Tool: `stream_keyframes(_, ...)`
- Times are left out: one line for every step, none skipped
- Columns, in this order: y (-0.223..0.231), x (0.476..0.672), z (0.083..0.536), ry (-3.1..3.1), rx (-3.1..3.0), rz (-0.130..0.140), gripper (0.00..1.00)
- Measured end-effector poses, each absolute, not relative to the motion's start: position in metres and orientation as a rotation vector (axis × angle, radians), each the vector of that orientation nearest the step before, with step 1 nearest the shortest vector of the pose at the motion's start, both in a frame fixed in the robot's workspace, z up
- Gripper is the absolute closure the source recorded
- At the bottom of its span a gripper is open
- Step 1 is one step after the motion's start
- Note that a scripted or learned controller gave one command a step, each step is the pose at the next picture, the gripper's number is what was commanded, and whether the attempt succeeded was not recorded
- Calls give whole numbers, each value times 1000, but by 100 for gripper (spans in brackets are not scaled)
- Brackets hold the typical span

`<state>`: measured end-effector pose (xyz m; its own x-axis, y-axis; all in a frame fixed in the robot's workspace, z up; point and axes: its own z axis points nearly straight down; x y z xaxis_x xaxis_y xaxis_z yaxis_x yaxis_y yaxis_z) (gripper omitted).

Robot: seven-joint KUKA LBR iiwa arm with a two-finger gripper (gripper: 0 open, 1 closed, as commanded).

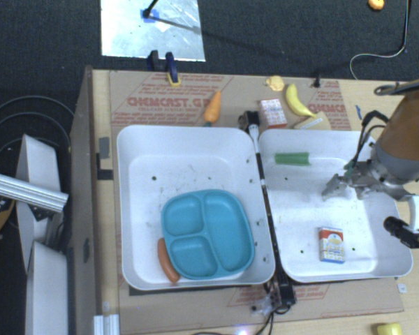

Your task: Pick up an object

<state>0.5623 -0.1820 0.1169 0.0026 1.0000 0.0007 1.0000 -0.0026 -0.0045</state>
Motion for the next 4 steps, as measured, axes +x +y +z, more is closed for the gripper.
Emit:
stream_keyframes(-170, 659, 85, -2236, -2218, -8, 0)
stream_keyframes(-209, 619, 85, -2220, -2225, 2, 0)
stream_keyframes(-166, 581, 145, -2225, -2215, -1, 0)
stream_keyframes(-153, 543, 136, -2220, -2220, 2, 0)
